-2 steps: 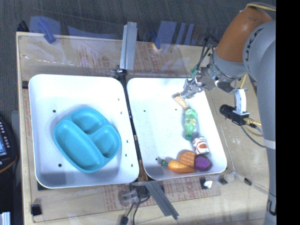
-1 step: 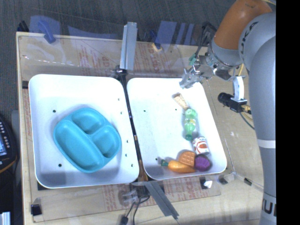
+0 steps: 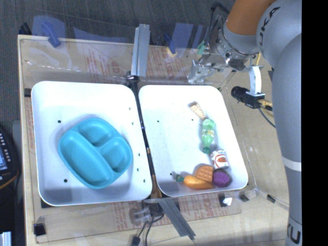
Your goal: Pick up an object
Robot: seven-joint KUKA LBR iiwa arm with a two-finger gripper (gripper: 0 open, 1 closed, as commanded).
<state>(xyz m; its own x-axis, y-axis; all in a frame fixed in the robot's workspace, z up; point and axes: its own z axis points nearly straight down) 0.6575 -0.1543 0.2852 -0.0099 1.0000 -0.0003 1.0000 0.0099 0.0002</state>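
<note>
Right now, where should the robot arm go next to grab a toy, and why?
Probably forward and down into the right bin. The end effector hangs above the bench behind that bin's far edge, and the toys, such as the green bottle and the carrot, lie along its right and near side.

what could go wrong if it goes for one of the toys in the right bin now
The carrot, waffle, grape bunch and small can lie packed together against the right bin's near wall, so the tool may hit the wall or nudge a neighbor rather than close on one item. The green bottle lies on its side and could roll away.
</note>
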